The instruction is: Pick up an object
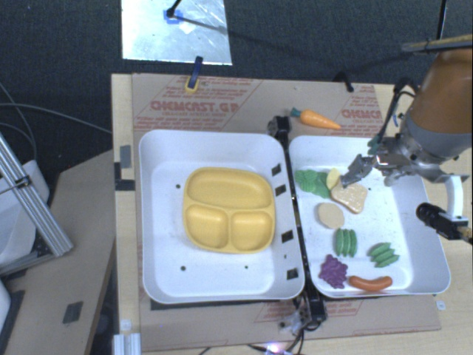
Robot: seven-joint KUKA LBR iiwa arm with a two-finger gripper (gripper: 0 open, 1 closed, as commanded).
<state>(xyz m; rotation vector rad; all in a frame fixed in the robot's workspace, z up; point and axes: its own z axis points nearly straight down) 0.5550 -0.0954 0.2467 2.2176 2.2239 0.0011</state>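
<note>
The right bin holds several toy foods. A green lettuce piece and a small yellow piece lie at its upper left. Just below them are a tan bread slice and a pale oval piece. Two green pea pods, purple grapes and a red sausage lie nearer the front. My gripper hangs low over the bin's upper left, right above the bread slice and beside the yellow piece. Nothing is visibly lifted.
The left bin holds a yellow divided plate. An orange carrot lies on the cardboard behind the right bin. A black divider with clips runs between the bins. The arm's body covers the right bin's far right corner.
</note>
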